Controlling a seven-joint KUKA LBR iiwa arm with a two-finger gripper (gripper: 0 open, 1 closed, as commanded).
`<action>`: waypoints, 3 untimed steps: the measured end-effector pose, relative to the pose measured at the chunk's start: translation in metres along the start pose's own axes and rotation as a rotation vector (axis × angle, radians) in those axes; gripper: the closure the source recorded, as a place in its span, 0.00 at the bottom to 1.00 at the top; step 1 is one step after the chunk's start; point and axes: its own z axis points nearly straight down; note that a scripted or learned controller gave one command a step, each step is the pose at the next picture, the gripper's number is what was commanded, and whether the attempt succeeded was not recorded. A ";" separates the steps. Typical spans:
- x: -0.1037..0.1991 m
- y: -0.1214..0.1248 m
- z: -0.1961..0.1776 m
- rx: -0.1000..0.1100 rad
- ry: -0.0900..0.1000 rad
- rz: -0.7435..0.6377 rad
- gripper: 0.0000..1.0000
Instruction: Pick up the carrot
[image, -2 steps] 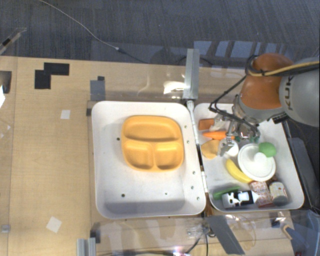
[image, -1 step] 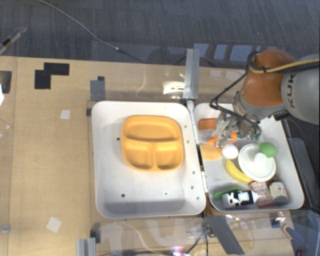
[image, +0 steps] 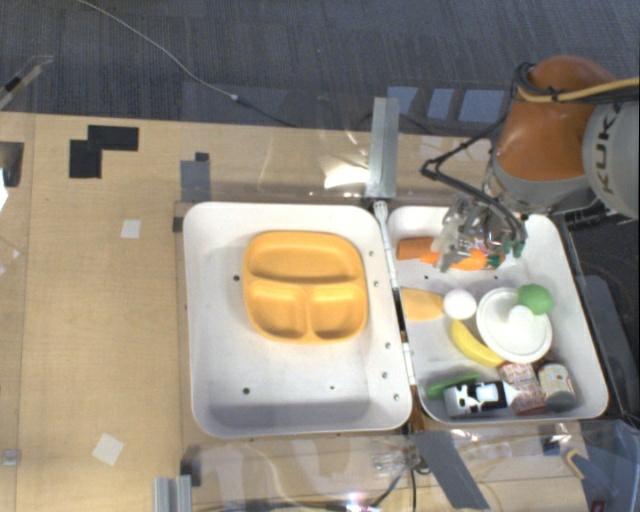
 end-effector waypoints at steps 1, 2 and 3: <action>0.003 0.042 -0.007 0.000 0.005 0.134 1.00; 0.002 0.040 -0.007 0.001 0.005 0.135 0.00; 0.023 -0.010 0.075 0.001 0.003 0.133 0.00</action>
